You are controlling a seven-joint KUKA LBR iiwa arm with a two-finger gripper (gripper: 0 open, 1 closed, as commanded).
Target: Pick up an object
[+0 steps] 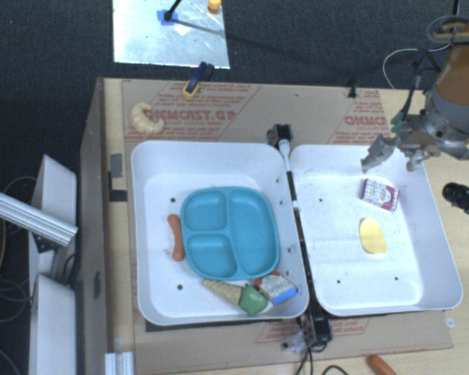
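Left bin (152,233) held a hot dog (177,237) lying just beside a blue divided plate (230,233), which took up most of the floor. At the plate's near edge sat a cluster: a cone-shaped piece (221,290), a green item (253,301), and a small blue-and-white packet (279,288), all touching or nearly so. Right bin (430,287) held two candidates well apart from that clutter: a small red-and-white carton (379,194) toward the far side and a yellow lemon-like piece (373,236) just nearer the camera. The gripper (397,155) hung over the far edge of the right bin, fingers spread apart, nothing between them. The carton was the closest target, sitting near and a bit below the fingertips in the view. Risks, as judged: the carton lay flat and tilted, so the fingers could straddle it badly and push it instead of closing on it; a descent off-centre could clip the bin's far wall; the yellow piece looked rounded and smooth, likely to squirt out of a pinch. Height of the gripper above the bin floor was hard to tell from this slant.
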